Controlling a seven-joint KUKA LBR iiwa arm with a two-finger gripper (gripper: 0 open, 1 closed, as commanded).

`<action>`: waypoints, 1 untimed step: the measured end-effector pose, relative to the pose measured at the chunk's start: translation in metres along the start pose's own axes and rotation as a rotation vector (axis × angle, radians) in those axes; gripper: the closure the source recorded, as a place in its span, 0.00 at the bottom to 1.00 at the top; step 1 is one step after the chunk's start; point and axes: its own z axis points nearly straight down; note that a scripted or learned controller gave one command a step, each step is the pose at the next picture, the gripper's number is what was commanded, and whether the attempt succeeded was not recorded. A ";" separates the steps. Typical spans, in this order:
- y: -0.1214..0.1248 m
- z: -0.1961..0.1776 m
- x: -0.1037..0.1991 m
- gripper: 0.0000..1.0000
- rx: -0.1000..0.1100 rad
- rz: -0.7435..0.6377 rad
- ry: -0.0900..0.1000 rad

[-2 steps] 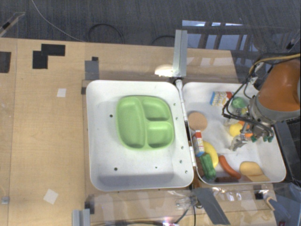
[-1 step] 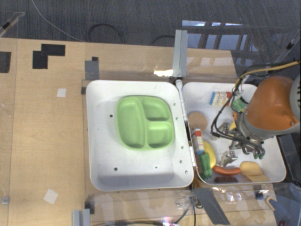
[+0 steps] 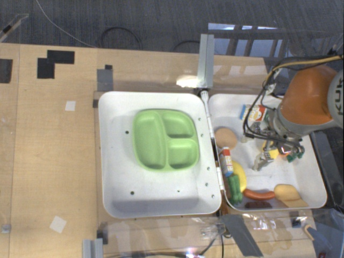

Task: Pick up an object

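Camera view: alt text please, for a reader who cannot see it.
The gripper hangs low in the right bin, among toy foods: banana, sausage, egg. The left bin holds a green divided tray.

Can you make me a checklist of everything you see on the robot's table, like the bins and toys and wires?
Surface: wooden bench bearing two white bins, left bin and right bin, side by side.
Job's things: in the right bin, a brown egg-shaped toy, a small bottle, a yellow banana, a green vegetable, a red sausage and a yellow potato-like piece.
Clutter: green divided plate in the left bin.
Grippers: gripper low over the right bin; nothing seen between its fingers.
Cables: black cables looping off the wrist.
Surroundings: dark carpet behind the bench.
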 end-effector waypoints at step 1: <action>-0.043 0.002 -0.064 0.00 -0.001 -0.148 0.002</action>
